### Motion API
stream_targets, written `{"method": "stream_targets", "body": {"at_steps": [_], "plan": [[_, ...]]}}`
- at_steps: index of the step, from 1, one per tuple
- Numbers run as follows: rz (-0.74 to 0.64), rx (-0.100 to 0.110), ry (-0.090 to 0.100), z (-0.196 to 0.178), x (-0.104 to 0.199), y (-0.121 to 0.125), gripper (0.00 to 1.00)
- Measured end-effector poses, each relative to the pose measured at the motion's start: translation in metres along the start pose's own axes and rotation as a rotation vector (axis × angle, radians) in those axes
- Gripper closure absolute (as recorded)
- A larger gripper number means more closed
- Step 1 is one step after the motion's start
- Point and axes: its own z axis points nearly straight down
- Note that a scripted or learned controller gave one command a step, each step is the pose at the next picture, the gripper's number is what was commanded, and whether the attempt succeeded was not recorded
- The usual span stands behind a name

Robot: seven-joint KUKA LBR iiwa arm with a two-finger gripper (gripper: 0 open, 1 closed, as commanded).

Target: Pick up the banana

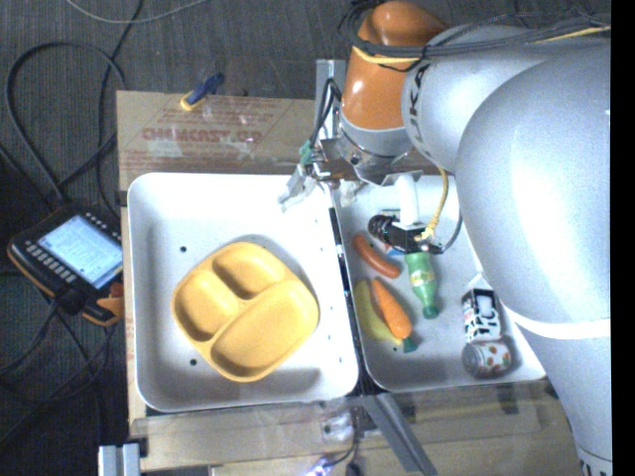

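Grey arm (516,167) looming over the right bin (526,370). Yellow divided plate (246,310) in the left bin (149,266). Banana (368,313) by the divider, touching the carrot (394,312). Gripper (303,181) above the left bin's far rim, finger spread impossible to tell.

My arm (536,157) is a bulky shell of smooth pale grey, with 1 glossy orange band (382,62) above the wrist. Thin cables (322,117) trail beside my small metal gripper (303,181).
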Motion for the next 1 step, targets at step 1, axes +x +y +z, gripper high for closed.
{"method": "stream_targets", "body": {"at_steps": [1], "plan": [[0.024, -0.026, -0.02, 0.0128, 0.0235, -0.0108, 0.0]]}}
